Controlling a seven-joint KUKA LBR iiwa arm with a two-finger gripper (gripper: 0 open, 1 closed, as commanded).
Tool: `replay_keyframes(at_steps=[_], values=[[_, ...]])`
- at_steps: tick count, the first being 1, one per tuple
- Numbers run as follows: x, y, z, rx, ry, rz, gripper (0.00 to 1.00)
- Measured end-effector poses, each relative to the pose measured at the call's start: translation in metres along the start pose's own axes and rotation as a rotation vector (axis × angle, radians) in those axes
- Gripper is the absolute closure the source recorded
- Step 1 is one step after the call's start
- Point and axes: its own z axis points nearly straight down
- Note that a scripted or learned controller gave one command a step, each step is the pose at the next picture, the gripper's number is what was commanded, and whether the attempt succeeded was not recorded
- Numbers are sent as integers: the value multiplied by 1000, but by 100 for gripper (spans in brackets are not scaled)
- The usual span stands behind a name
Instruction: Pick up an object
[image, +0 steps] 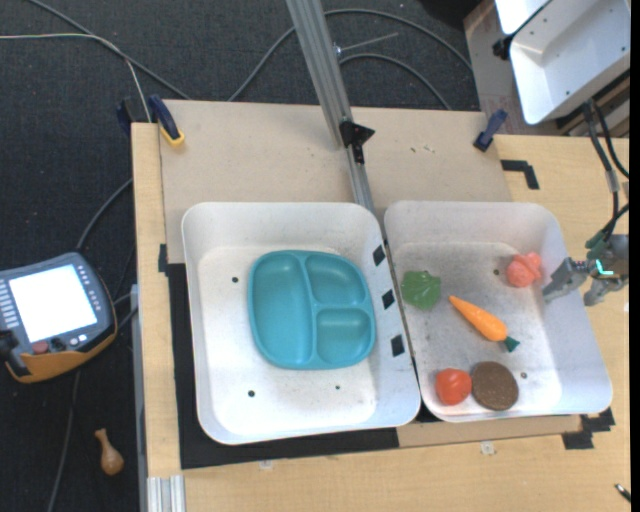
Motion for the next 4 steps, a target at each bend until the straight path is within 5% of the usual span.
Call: replay_keyframes(at_steps=[1,4], values=[[0,0,-1,-1,0,0,0],[2,-13,145,5,4,0,0]])
